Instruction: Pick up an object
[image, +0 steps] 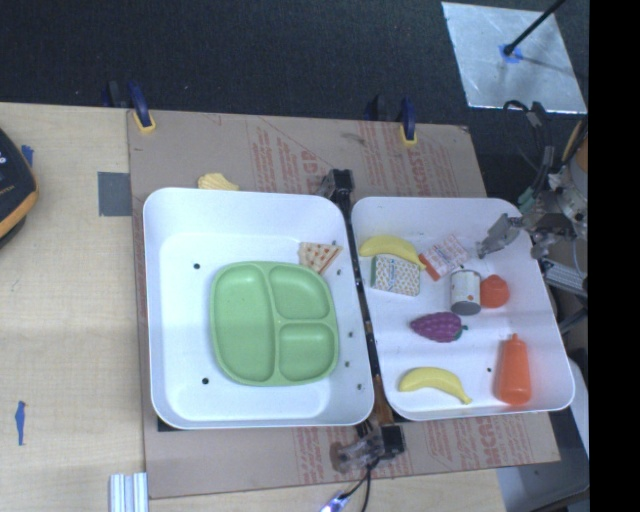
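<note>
1. Two shallow white bins are seen side by side on a cardboard sheet (300, 150), which is clamped to the bench at its far edge, presumably so that nothing shifts under contact.
2. The left bin (165, 300) is taken up by a green divided plate (272, 322); a wedge-shaped waffle piece (319, 256) lies touching the plate's far right corner.
3. The candidate objects are gathered in the right bin (470, 212): a banana (388, 246) beside a small box (396, 275) at the far left, a flat packet (445, 253), a small can (463, 291) touching an orange ball (494, 291), a purple grape bunch (437, 326), a second banana (433, 383) near the front, and an orange bottle (512, 370) lying along the right wall.
4. The gripper (497, 237) is seen at the bin's far right corner, just beyond the can and the ball, hanging from the wrist at the view's right edge.
5. Whether the jaws are open or closed cannot be told; nothing is seen between them.
6. The pick is judged not yet begun. The can and ball lie nearest, but their contact may hinder a clean grasp.
</note>
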